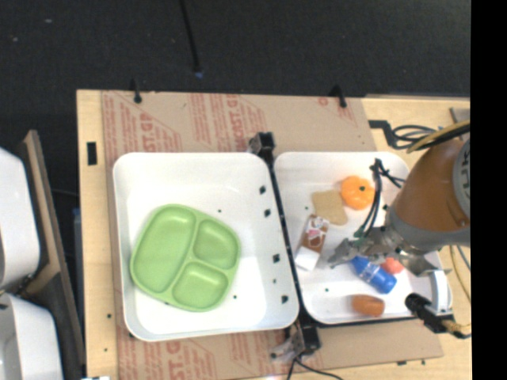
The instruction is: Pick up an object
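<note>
One gripper [354, 253] hangs over my right bin [333, 311]; I cannot tell its state. Touching or just below-right of it lies the blue bottle [374, 275]. An orange ball [357, 192] sits above, an orange-brown oblong piece [367, 305] below.

A green divided plate [185, 257] with three compartments lies in the left white bin [127, 182], toward its front left corner. Both bins rest on a cardboard-covered surface [190, 121]. A black cable [187, 26] crosses the dark floor beyond.
</note>
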`<act>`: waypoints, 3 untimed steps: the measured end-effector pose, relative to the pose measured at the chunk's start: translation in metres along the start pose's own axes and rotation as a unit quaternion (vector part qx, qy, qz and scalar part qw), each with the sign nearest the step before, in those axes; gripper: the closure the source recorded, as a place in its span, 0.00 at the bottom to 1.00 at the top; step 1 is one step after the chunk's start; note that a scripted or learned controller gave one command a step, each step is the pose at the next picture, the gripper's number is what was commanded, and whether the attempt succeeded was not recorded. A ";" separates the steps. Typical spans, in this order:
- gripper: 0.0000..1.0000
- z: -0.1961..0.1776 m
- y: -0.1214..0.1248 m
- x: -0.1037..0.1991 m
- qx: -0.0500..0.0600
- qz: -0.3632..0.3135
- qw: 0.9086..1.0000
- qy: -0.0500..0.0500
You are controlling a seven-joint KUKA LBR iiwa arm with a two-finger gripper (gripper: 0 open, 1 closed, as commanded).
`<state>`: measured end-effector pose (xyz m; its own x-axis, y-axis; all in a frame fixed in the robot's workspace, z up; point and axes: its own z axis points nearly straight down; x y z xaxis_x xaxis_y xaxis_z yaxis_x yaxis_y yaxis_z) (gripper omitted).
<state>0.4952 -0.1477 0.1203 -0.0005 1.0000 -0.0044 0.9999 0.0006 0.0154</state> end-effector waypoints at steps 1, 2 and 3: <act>0.00 0.011 0.064 0.014 0.001 0.004 1.000 -0.001; 0.00 0.015 0.062 0.016 0.005 0.002 1.000 0.000; 0.00 0.020 0.012 0.042 0.009 0.001 1.000 0.003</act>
